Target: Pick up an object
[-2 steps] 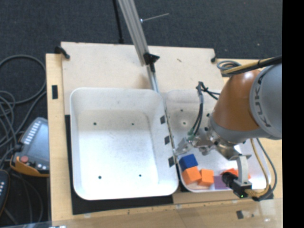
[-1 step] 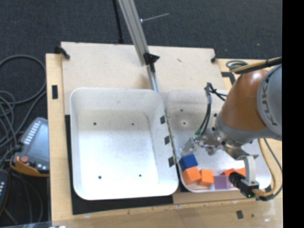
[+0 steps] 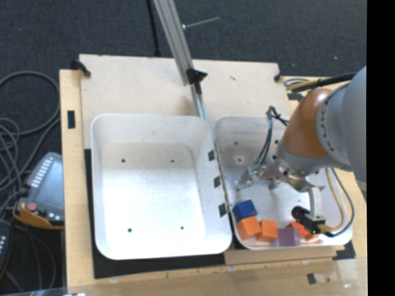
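In the right bin (image 3: 229,134), several small blocks lie bunched at the near edge: a blue cube (image 3: 245,209), two orange cubes (image 3: 249,227) (image 3: 269,229), a purple block (image 3: 288,235) and a red-orange piece (image 3: 301,229). My gripper (image 3: 259,177) hangs over the middle of this bin, a little beyond the blue cube and apart from it. Its two metal fingers (image 3: 245,177) are spread open with nothing between them. The orange wrist band (image 3: 302,131) and grey arm come in from the right and hide the bin's right side.
The left bin (image 3: 105,165) lies beside the right one, sharing a middle wall with dark clips (image 3: 217,180). A slanted metal pole (image 3: 176,36) rises at the back. Cables (image 3: 342,205) loop along the right bin's edge. A pendant (image 3: 43,190) lies off the bench's left.
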`<state>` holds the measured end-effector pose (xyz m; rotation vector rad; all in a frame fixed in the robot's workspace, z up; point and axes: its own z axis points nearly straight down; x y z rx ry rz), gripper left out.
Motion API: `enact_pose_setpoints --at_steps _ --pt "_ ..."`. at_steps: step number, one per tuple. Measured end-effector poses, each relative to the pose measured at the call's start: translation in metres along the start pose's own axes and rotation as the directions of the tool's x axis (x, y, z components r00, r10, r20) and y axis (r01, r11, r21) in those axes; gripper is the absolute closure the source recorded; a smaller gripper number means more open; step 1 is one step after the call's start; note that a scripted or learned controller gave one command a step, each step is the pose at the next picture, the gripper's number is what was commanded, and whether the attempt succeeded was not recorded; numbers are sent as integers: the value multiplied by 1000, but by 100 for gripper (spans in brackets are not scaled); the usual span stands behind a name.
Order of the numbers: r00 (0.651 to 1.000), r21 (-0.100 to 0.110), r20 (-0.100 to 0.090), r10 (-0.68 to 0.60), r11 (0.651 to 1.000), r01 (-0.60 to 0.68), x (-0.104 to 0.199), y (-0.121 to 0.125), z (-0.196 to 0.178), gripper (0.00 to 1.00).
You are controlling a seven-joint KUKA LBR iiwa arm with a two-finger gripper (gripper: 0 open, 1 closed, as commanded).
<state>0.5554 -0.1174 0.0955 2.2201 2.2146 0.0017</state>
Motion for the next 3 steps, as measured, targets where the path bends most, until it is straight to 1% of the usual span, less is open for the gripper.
enact_pose_setpoints --at_steps 1,2,3 --pt "1000 -5 3 1 1000 -1 -54 17 -78 0" --pt "1000 6 -6 -11 1000 11 30 20 -56 0" --pt "1000 3 -7 -10 1000 10 91 -37 -104 0"
